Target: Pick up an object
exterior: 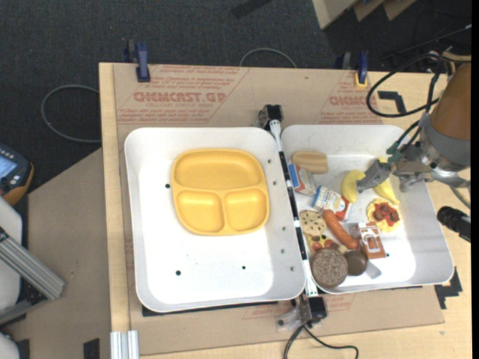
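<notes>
The right bin (430,256) holds a heap of toy food. In it lie a tan bread roll (310,161), a small blue and white carton (327,197), a yellow banana piece (352,184), a red sausage (340,232), a round brown patty (329,268) and a red-topped slice (385,214). My gripper (389,179) hangs over the upper right part of this bin, its grey fingers (372,176) spread apart. A second yellow piece (385,193) lies just below it. Nothing sits between the fingers.
The left bin (150,260) carries a yellow three-compartment plate (221,189). A black clamp (271,115) sits at the top of the seam between the bins. Black cables (389,88) loop behind the right bin near the arm (453,118).
</notes>
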Robot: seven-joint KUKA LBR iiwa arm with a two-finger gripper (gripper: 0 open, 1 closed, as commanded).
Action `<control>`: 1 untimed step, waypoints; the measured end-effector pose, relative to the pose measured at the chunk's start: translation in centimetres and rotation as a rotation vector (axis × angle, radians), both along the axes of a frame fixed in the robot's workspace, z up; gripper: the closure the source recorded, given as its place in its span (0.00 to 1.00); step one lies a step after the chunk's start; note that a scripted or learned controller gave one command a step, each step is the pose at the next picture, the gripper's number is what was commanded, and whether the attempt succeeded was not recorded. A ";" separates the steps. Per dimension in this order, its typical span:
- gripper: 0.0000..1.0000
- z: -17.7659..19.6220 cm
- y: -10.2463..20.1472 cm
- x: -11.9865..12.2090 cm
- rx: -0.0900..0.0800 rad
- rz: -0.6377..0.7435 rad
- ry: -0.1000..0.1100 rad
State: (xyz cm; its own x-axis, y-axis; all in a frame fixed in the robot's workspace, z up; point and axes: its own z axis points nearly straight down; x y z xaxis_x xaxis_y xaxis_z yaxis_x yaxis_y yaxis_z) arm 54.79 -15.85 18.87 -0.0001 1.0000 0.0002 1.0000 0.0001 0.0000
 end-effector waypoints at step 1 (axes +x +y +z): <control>0.00 -11.0 0.3 5.9 -0.001 0.003 0.000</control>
